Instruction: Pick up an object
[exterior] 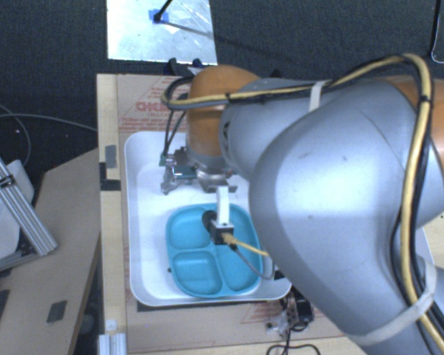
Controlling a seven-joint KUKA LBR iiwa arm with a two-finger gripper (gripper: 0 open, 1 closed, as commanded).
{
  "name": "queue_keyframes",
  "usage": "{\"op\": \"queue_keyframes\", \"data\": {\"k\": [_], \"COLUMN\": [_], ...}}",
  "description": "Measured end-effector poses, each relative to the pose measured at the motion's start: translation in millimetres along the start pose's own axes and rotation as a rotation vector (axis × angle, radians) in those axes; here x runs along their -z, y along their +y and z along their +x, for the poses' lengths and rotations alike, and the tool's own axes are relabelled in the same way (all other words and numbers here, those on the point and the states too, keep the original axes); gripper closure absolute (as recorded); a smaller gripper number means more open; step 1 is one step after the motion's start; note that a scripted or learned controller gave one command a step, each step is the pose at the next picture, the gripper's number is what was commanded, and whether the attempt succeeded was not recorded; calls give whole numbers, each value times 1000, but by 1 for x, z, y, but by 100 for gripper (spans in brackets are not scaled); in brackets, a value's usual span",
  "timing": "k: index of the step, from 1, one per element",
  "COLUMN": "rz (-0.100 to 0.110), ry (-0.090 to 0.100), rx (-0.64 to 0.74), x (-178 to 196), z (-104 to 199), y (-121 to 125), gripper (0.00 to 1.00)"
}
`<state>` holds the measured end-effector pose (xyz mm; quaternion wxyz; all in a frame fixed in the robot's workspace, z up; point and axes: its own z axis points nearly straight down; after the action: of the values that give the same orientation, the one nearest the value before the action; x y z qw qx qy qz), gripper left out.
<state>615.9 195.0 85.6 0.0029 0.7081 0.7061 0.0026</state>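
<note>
From where I stand, the only thing worth going after is the blue tray (196, 272), a shallow divided dish lying flat in the near half of the white bin (137, 220). The gripper (176, 177) hangs over the bin's far half, just beyond the tray's far rim and a little to its left, above bare white floor. Whether it is closed or spread I cannot tell from this angle, and nothing appears to be held. To do this well, I'd say it should not try to span the dish, which looks too wide. Better to slide toward the near side until it sits over the far rim or one of the inner dividers, descend straight, straddle that thin wall and pinch it firmly before lifting slowly, since a tray taken by one edge will likely tip. The arm (340, 198) sweeps in from the right, its grey bulk looming over the bench, with the orange band (207, 102) above a wrist pointing steeply down.
</note>
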Motion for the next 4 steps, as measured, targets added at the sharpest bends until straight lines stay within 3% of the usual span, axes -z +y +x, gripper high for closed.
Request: {"op": "queue_keyframes", "data": {"k": [1, 2, 3, 4], "rz": [13, -10, -13, 16], "ry": [3, 6, 7, -4], "rx": [12, 8, 9, 2], "x": [36, 170, 319, 27], "z": [41, 39, 38, 9], "y": [-135, -53, -15, 41], "gripper": [0, 0, 0, 0]}}
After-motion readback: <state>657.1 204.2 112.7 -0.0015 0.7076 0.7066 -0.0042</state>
